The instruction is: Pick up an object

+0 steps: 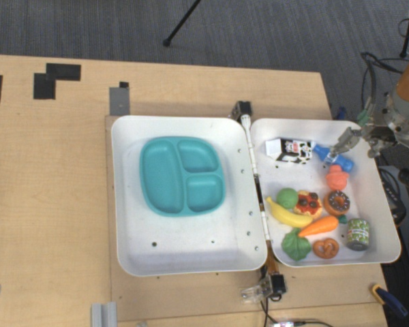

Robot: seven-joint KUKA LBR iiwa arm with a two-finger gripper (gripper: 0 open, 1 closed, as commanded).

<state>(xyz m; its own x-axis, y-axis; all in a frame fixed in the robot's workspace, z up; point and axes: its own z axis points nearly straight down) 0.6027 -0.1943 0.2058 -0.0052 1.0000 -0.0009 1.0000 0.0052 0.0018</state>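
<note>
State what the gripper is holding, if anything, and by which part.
It cannot be told. The gripper sits at the far end of the right bin, its tip right by the blue object, but nothing visibly sits between its fingers.

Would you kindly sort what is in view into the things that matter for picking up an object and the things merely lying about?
Part of the job:
- gripper, over the right bin
- blue toy beside it
- milk carton, orange ball, donut, banana, carrot, can

Lying about:
- teal divided plate in the left bin
- black tape marks on the bench
</note>
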